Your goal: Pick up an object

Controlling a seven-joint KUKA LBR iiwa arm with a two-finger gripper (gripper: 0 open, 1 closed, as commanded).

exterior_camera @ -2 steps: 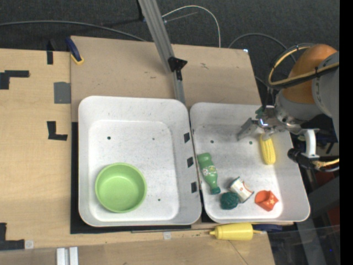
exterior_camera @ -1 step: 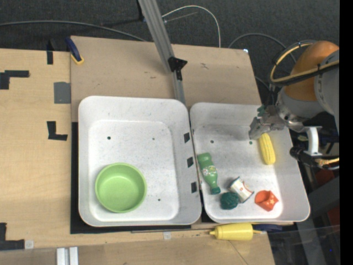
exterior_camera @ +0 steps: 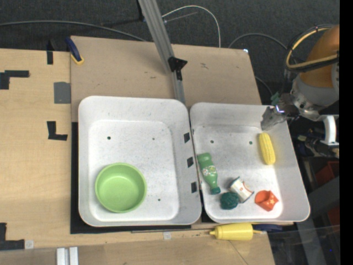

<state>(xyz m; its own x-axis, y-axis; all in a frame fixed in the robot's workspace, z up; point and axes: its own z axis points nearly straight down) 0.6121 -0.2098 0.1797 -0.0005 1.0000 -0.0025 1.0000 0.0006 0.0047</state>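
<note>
While the claw (exterior_camera: 271, 117) hangs over the right bin's (exterior_camera: 220, 115) far rim, just beyond the yellow corn (exterior_camera: 267, 148), I cannot tell its grip state. Nearer than the corn lie a green bottle (exterior_camera: 208, 173), small can (exterior_camera: 241, 188), and red piece (exterior_camera: 266, 200), likely scattered for picking.

A: Where does the camera sit?
B: High above the surface (exterior_camera: 138, 70), looking down at a slant toward twelve o'clock.
A: How near?
B: Far enough to take in both bins (exterior_camera: 187, 115).
</note>
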